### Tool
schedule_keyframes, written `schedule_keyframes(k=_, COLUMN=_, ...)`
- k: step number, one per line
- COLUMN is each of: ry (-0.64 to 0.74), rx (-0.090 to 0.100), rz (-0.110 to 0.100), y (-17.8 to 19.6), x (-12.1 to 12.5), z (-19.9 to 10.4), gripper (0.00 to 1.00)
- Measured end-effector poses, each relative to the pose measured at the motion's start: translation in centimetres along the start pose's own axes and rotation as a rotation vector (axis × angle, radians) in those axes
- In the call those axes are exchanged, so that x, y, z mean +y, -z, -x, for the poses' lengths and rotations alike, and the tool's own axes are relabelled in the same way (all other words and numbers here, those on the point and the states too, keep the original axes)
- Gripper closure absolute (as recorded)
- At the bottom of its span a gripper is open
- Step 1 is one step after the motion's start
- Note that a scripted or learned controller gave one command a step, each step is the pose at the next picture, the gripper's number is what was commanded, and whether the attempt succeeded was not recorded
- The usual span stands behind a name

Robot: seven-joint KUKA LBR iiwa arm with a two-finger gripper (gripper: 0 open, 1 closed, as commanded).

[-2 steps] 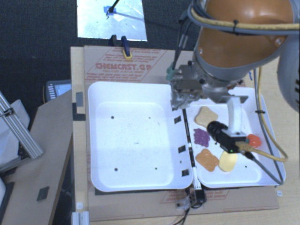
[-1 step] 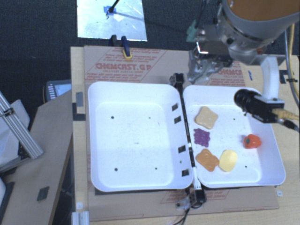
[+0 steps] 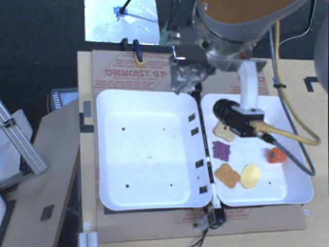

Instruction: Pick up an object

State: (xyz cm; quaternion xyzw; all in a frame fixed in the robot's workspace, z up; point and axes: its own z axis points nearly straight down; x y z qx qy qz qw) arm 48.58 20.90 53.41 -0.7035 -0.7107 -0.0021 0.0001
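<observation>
Clutter is sitting in the right bin (image 3: 289, 187), five small pieces in all, and the purple lump (image 3: 221, 150) among them is serving as the marker for everything else. Just beyond the purple lump, toward the far rim, a pale tan biscuit-like piece (image 3: 223, 133) is lying flat, its far edge partly covered by the robot's hardware. Nearer the camera than the purple lump an orange piece (image 3: 227, 175) is resting on the bin floor. A yellow rounded piece (image 3: 250, 176) is lying just beside it, further to the view's right, and I cannot tell whether the two are touching. Well to the view's right of the purple lump a red-orange piece (image 3: 276, 155) is sitting near the side wall. Across the dark seam to the view's left of the purple lump, the left bin (image 3: 149, 153) is lying alongside. The gripper (image 3: 186, 82) is hanging well beyond the purple lump and a little to its left, over the far rims where the two bins are meeting. It is blurred, so how far open it is cannot be told, nor whether anything is in its grasp. The arm (image 3: 241, 4) is looming above it, while a brown board (image 3: 133, 72) with red lettering is showing beyond the bins.
</observation>
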Motion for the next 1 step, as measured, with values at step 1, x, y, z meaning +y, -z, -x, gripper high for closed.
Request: schedule_keyframes(k=1, ry=-0.003, rx=0.000, rz=-0.001, y=0.08, x=0.04, z=-2.69, gripper=1.00)
